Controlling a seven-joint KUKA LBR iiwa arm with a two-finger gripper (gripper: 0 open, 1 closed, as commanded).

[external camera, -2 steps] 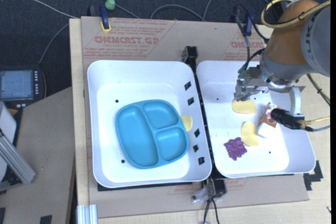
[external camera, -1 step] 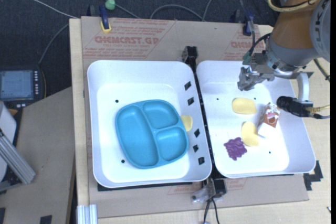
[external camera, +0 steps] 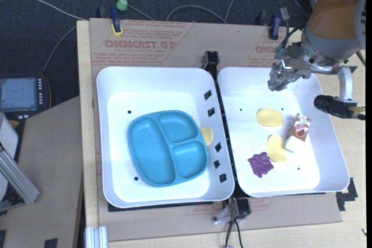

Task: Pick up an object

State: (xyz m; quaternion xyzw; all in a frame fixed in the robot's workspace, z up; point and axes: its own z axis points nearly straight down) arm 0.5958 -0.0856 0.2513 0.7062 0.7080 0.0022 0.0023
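My gripper [external camera: 279,81] hangs over the back of the right bin [external camera: 244,87], above and behind the objects. Nothing shows between its fingers. Below it lie a pale yellow oval piece [external camera: 269,117], a second yellow piece [external camera: 276,148], a purple grape bunch [external camera: 261,164] and a small red and white carton [external camera: 300,128]. In the left bin [external camera: 116,90] rests a blue divided plate [external camera: 168,147], with a small yellow piece [external camera: 206,136] at its right edge.
A row of black clips [external camera: 214,125] runs along the seam between the two bins. Blue clamps [external camera: 117,25] hold the cardboard sheet at the back. Cables trail over the dark floor behind the bench.
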